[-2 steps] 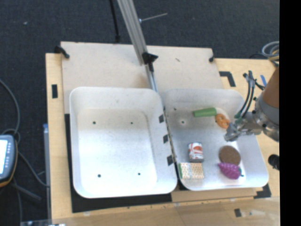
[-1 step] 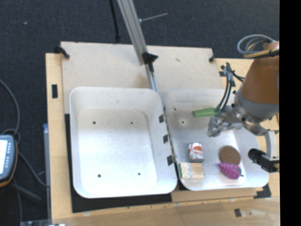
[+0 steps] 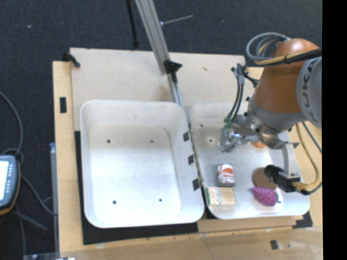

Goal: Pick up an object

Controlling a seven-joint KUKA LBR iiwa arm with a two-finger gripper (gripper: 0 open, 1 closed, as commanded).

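A screen device [image 3: 6, 183] sits at the far left edge, off the surface [image 3: 119, 75], with cables on the dark floor around it. On the surface are two white bins side by side. The left bin [image 3: 135, 161] shows bare white floor with a few small dark dots. A metal post [image 3: 154, 31] slants up from between the bins towards the top of the view.

The right bin [image 3: 209, 126] holds four things along its near part, one of each. A patterned packet [image 3: 221, 197] lies at the near left corner; its print is too small to read. Just behind it stands a small can [image 3: 225, 174], red and white, its label not legible. To the right is a purple bunch [image 3: 265, 195], like toy grapes, and just behind that a brown disc [image 3: 263, 176].

The end effector [image 3: 232, 138] hangs over the middle of the right bin, behind the can and apart from it. Whether it is apart or together cannot be told. The arm [image 3: 282, 83], orange and grey, fills the right side.
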